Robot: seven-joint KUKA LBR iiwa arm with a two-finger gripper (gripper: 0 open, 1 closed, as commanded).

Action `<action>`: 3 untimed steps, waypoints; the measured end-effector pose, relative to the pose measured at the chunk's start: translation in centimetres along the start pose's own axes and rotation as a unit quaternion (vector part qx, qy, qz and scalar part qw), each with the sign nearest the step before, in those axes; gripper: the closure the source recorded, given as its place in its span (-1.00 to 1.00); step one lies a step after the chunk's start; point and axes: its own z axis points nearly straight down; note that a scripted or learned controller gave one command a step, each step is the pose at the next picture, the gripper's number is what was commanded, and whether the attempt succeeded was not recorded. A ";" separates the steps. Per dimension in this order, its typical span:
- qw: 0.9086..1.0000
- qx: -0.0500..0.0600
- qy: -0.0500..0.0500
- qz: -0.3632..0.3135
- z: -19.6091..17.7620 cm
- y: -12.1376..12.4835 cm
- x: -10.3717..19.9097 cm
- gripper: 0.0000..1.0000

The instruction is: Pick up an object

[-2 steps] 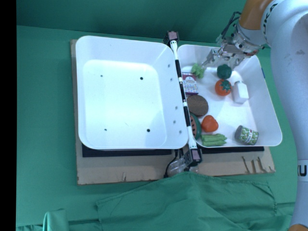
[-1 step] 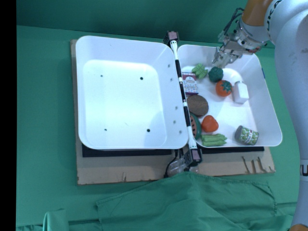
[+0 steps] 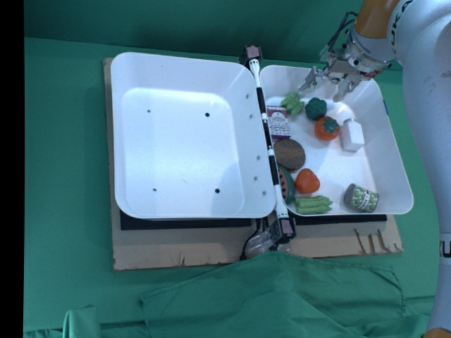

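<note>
A green cloth (image 3: 63,189) covers the bench, with a loose, wrinkled fold (image 3: 282,298) bunched along the near edge. A brown cardboard sheet (image 3: 176,252) lies flat on it. Behind, a darker green backdrop (image 3: 176,5) rises. The light is even and cool.

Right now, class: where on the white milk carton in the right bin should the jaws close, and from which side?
Probably from above, jaws closing across the narrow flat sides of the white carton. It has free space on its right and front; the orange tomato crowds its left side, so close along the near-far axis. The gripper hangs spread above the bin's far end.
</note>
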 end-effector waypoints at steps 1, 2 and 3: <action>1.000 0.003 0.001 0.001 0.9 -6.2 -0.4 -1.00; 1.000 -0.001 0.000 -0.001 1.5 -0.4 -1.8 -1.00; 1.000 -0.002 0.000 -0.001 1.5 -0.6 -2.2 -1.00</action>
